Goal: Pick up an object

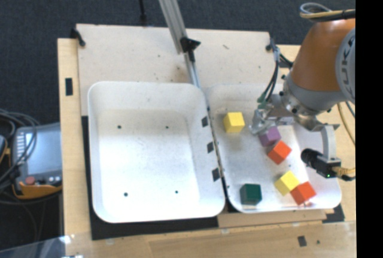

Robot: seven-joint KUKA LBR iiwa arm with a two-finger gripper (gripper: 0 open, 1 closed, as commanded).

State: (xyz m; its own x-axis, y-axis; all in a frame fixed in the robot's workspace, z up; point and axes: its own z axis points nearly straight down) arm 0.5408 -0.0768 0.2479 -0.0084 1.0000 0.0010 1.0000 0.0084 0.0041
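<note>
Gripper [261, 121] low in right bin [239, 101] toward desk's far edge, just beside purple cube [269, 135], yellow cube [234, 122] near; jaws' state cannot tell.

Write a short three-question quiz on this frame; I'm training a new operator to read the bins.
1. True or false: the green cube lies in the left bin.
2. Which block lies closest to the gripper? A yellow, B purple, C green.
3. How many orange cubes lie in the right bin?

Key: 1 false, it lies in the right bin. 2 B, the purple block. 3 two.
</note>
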